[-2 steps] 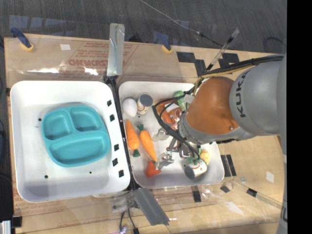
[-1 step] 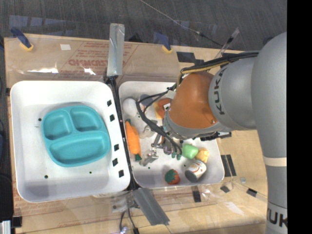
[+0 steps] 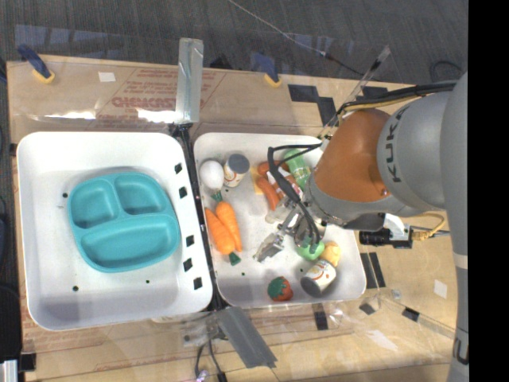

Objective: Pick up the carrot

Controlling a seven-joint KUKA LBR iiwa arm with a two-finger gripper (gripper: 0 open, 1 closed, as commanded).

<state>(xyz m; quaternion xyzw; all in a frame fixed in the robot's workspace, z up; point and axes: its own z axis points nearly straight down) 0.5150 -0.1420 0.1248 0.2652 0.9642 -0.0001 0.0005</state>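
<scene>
Carrot [image 3: 223,227] lies untouched by the right bin's [image 3: 238,293] left wall. My gripper [image 3: 270,247] hangs just right of it, fingers slightly parted, nothing between them. Reach and grasp both remain.

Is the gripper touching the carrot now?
Apart. In the camera view the gripper hangs over bare white bin floor, and a strip of that floor shows between it and the carrot by the bin's left wall.
</scene>
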